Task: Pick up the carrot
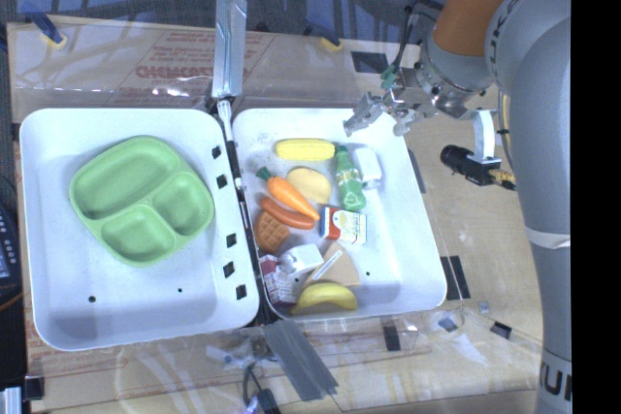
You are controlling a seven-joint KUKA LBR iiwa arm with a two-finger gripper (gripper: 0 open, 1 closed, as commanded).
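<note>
**Gripper high, carrot untouched**

Hovers at the right bin's point(427, 247) far rim, gripper point(380, 116) spread open, nothing between the fingers. Well apart from the carrot point(291, 196), which lies in the left half of that bin, just beside a red sausage point(287, 214) on its near side and touching or nearly touching a pale yellow piece point(309, 182) on its far side. Green stub at the upper-left end, taper toward the lower right; long axis diagonal across the bin.

To do the step well: travel left and toward the camera until centred over the carrot's middle, turn the wrist so the fingers close across the diagonal rather than along it, then drop straight. Tight quarters, so a narrow opening likely helps, one finger in the seam with the sausage, the other against the yellow piece. Otherwise risks grabbing both, or nudging the carrot against the waffle point(273, 232).
</note>
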